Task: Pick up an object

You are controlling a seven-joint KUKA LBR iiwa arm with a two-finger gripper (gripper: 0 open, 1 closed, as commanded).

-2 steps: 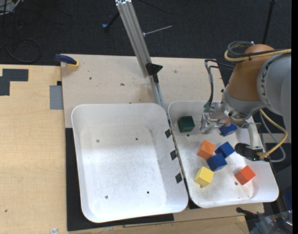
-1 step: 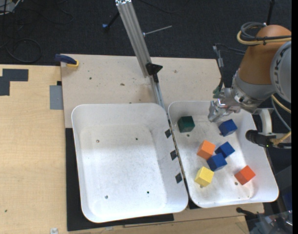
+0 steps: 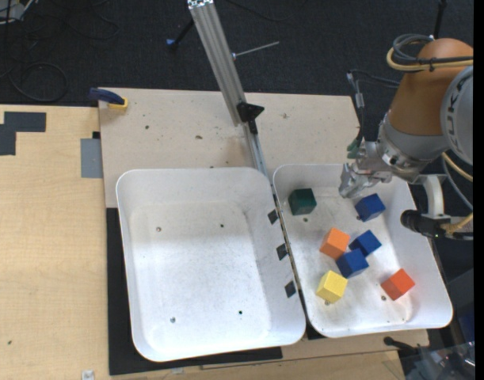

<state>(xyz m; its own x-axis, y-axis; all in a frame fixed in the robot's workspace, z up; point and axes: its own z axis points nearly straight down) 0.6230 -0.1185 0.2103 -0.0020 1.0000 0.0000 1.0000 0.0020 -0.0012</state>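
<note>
Gripper near right bin far rim, beside blue cube; finger state unclear.

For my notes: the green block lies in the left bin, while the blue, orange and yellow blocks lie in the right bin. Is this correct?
Not quite. The camera view shows the green block in the right bin, near its far left corner, with the other blocks.
</note>
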